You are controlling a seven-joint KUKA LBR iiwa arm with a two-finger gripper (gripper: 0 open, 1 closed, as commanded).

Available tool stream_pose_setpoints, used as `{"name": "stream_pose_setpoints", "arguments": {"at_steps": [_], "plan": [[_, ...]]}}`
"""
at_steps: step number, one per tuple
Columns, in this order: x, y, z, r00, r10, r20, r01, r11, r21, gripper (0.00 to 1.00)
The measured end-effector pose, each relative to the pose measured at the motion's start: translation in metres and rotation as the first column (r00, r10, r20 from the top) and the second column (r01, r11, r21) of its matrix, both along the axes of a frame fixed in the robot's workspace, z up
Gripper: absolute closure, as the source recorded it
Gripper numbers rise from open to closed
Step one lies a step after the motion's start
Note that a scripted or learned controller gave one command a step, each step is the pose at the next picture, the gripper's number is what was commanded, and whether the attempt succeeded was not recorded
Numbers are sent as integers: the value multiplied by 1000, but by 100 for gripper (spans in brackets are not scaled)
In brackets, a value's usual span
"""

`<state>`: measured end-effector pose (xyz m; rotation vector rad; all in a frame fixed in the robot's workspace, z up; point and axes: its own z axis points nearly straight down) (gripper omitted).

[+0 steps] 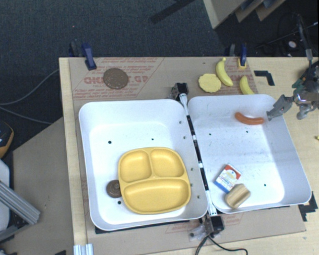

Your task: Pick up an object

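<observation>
1. Two white bins sit side by side on the bench – the left bin (92, 153) and the right bin (286, 162).
2. The left bin holds a yellow divided plate (153, 179), with a small brown disc (113, 189) touching its left edge.
3. In the right bin a sausage (249, 118) lies near the far wall, well apart from a small carton (227, 178) and a tan block (237, 195) that sit touching each other near the front.
4. The gripper (290, 107) hangs at the right bin's far right corner, just beside the sausage's right end. Its two fingers are spread apart with nothing between them.
5. Beyond the bins, on the bench, lie two bananas (224, 73) – one further right (246, 85) – a yellow round piece (209, 83) and a brown disc (115, 78).
</observation>
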<state>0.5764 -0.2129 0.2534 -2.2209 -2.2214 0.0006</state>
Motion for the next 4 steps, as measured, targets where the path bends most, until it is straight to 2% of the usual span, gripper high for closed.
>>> {"name": "stream_pose_setpoints", "arguments": {"at_steps": [1,2,3,4], "plan": [[65,2,-100,1000,4,3,-4,1000,-1,0],[-54,-12,-122,1000,-7,-11,7,1000,4,0],[65,-4,-149,1000,6,8,-6,1000,-1,0],[91,-4,-166,1000,7,-18,-6,1000,18,0]]}}
